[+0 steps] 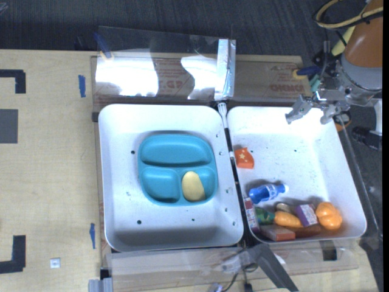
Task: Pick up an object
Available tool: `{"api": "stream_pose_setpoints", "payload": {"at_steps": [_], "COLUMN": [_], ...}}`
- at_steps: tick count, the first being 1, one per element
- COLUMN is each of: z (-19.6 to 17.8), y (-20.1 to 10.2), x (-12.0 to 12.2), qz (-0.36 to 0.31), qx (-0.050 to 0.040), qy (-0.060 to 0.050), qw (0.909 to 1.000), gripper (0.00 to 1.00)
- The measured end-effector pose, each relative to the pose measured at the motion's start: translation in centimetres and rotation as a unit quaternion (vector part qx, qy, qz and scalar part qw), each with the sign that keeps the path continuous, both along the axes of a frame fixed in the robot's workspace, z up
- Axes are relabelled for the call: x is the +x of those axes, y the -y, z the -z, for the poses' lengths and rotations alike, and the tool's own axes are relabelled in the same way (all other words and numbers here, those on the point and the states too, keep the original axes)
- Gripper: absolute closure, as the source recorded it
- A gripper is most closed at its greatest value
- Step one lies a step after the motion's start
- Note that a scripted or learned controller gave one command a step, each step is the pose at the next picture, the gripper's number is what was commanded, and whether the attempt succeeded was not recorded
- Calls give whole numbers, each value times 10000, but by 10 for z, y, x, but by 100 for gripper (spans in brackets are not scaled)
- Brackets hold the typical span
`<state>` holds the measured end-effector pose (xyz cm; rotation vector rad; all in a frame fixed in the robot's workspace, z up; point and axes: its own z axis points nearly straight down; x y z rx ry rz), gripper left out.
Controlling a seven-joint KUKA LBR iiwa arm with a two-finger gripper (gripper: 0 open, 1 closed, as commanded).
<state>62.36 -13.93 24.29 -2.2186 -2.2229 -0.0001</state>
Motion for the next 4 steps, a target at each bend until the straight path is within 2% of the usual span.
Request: {"api": "stream_pose_setpoints", "payload": {"at_steps": [1, 2, 3, 4], "z": [11, -9, 59, 151], "y": [-39, -26, -89, -29], "x": [-7, -32, -49, -81], "qz": [-942, -990, -1861, -1800], "qx": [2, -2, 4, -7], "qy": [-2, 8, -6, 10], "qw": [9956, 9951, 9825, 9837], "gripper": [0, 0, 0, 0]}}
